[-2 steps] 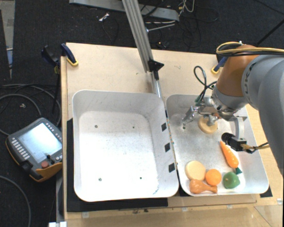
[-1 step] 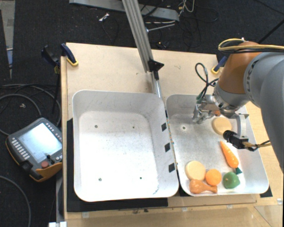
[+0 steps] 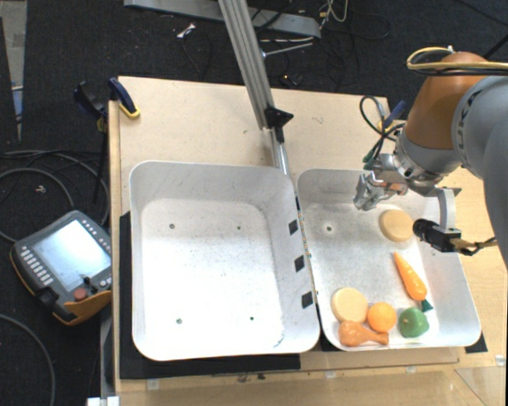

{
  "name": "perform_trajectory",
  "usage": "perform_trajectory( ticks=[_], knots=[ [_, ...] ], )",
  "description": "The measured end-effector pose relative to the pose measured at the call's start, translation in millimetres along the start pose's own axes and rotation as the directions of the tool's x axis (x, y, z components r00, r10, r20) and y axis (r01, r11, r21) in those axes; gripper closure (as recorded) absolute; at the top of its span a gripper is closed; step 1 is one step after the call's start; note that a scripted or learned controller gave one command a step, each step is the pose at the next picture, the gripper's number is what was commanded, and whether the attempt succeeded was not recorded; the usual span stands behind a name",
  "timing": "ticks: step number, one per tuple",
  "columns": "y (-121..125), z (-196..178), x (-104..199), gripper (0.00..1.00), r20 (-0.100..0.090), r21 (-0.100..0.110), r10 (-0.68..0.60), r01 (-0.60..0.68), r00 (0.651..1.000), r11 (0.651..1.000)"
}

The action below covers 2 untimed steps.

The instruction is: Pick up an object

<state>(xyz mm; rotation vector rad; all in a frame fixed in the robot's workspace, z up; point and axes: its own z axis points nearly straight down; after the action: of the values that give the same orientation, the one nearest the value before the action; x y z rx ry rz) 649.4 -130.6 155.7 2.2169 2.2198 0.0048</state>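
The right bin [image 3: 336, 242] holds several toy foods. A tan round piece [image 3: 395, 225] lies near its back right. An orange carrot [image 3: 410, 277] lies along the right side. At the front sit a pale yellow disc [image 3: 349, 304], an orange ball [image 3: 381, 316], a green piece [image 3: 413, 323] and an orange drumstick shape [image 3: 359, 333]. My gripper [image 3: 369, 196] hangs over the back of the right bin, just left of the tan piece, with nothing visibly held.
The left bin [image 3: 204, 254] sits beside the right one, with a raised divider edge [image 3: 301, 241] between them. A slanted metal pole [image 3: 251, 56] crosses the back. A teach pendant [image 3: 65, 266] lies on the floor at left.
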Motion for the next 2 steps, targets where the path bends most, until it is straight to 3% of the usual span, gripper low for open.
perform_trajectory(
  ticks=[2],
  knots=[
    [3,-103,7,1.0,0.001,-0.001,-0.002,0.002,1.0,1.0]
  ],
)
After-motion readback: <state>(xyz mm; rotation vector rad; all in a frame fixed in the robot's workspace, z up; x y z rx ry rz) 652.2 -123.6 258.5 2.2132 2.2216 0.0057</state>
